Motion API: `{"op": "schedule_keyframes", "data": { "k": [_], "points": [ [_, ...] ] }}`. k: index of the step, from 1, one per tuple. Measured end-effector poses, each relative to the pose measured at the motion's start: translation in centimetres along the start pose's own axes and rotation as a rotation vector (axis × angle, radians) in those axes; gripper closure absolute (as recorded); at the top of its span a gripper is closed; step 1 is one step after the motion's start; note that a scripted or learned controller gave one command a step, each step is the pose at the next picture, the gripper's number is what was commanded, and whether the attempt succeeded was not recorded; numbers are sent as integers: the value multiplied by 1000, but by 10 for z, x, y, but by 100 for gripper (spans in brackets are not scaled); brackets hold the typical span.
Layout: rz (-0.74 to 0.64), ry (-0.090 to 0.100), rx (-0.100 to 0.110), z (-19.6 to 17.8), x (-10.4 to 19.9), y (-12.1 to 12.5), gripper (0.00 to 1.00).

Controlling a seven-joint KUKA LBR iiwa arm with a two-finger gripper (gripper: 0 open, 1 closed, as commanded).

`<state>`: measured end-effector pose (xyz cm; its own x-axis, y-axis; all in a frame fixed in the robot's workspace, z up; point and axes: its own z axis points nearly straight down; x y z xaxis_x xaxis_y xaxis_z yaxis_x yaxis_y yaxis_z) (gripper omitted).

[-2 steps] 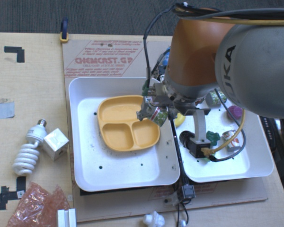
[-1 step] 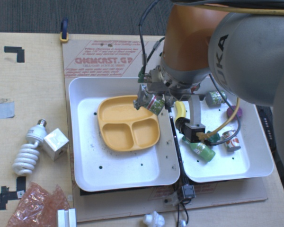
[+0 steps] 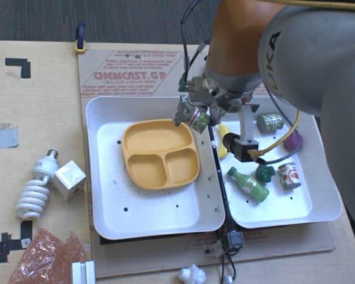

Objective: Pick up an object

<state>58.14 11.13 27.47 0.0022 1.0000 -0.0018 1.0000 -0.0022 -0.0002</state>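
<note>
From the left I count one spiral bulb [image 3: 36, 185] and one white cube [image 3: 70, 177] on the bench, then one yellow divided tray [image 3: 160, 154] in the left bin [image 3: 100, 158]. The right bin [image 3: 319, 200] holds one green bottle [image 3: 248, 185] and two small cans. My arm [image 3: 284, 34] leans in from the right, its gripper [image 3: 193, 118] clamped on a small green-labelled can [image 3: 198, 120] over the divider.

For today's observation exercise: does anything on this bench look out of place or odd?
Yes: a spiral light bulb, a white cube and crumpled pink wrap lie loose on the bench, outside the left bin.
</note>
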Motion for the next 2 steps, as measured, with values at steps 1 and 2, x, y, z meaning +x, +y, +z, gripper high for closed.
{"op": "schedule_keyframes", "data": {
  "k": [1, 2],
  "points": [
    [-4, 1, 1, -17, 25, -27, 100],
    [-1, 1, 1, -13, 11, -43, 100]
  ]
}}
